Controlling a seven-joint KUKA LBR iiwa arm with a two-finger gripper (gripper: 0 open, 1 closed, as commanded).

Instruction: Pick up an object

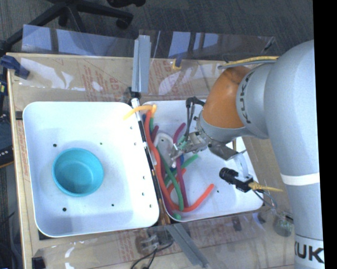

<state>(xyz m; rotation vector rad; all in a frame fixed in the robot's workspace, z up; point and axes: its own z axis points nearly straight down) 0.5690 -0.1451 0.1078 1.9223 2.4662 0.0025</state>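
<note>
**Gripper down in the right bin, among the tubes**

My grey arm w/ orange band (225,103) reaches in from the right, over the shallow white right-hand bin (227,209). My two-finger gripper (177,153) sits low at the bin's left side, right at a tangle of bendy red, green and purple tubes (179,195). Can't tell if anything is actually gripped.

Shallow white left-hand bin (39,117) holds a round turquoise plastic bowl (78,172), upright, well apart from my tool. Both bins sit side by side on a light wooden bench (88,76) w/ clear panels along the far edge. Dark carpet beyond, plus a black office-chair base (90,12) at top.
</note>
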